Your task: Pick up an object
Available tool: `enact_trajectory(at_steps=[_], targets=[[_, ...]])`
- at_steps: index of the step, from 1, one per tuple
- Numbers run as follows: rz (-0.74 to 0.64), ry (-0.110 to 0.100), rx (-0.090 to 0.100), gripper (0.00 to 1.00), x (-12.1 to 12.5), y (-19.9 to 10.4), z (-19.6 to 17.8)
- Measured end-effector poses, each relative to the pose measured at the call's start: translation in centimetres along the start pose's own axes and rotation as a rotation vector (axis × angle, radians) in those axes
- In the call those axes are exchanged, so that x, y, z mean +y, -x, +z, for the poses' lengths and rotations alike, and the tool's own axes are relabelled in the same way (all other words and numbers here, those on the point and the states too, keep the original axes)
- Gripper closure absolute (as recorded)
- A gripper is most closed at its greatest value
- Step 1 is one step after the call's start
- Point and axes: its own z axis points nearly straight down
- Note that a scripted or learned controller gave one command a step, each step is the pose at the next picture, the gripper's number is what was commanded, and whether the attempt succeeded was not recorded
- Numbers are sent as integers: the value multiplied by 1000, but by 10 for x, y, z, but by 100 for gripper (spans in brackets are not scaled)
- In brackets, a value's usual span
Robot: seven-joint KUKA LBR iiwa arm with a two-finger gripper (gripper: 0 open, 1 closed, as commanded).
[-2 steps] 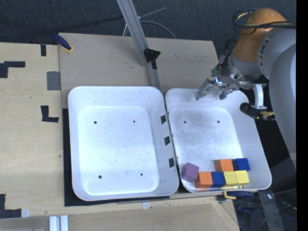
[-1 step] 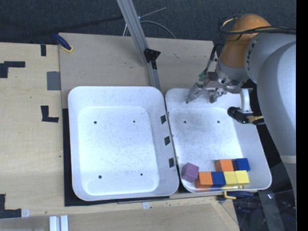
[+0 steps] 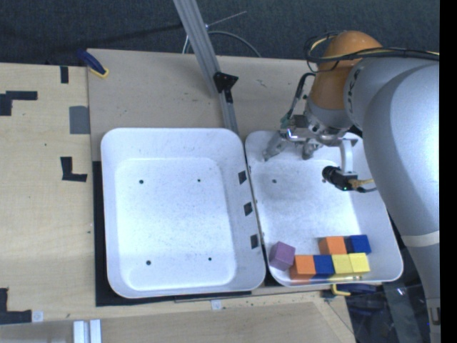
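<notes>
Camera view puts the pincer (image 3: 289,148) over the far end of the right bin (image 3: 314,199), just inside its rim, with the two fingers splayed apart and nothing between them. One fingertip (image 3: 271,151) reaches toward the bin's far left corner, the other sits closer under the wrist. Above it rises the orange band (image 3: 343,56) and the broad grey arm (image 3: 407,141), which covers much of the bin's right side.

Bare white floor lies directly beneath the pincer. The things to pick from are all at the opposite, near end of the same bin: a purple block (image 3: 283,254) tilted by itself near the left wall, and just beside it a tight cluster of orange, blue and yellow cubes (image 3: 334,256) touching one another in two rows. The left bin (image 3: 171,213) sits alongside on the worktop (image 3: 43,191).

Risk, as I judge it: a descent from here would close on nothing, since the blocks are well apart from the pincer. Among the packed cubes, the fingers may find no gap to enter and could push neighbours aside or pinch two at once. The purple block looks easiest, though its tilt and the nearby wall could make it slip or block a finger.
</notes>
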Motion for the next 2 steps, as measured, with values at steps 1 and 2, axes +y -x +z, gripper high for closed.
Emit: enact_trajectory(at_steps=[1,2], targets=[[-6,12,16,0,-21,-20,3],[-6,11,15,0,-55,-20,4]])
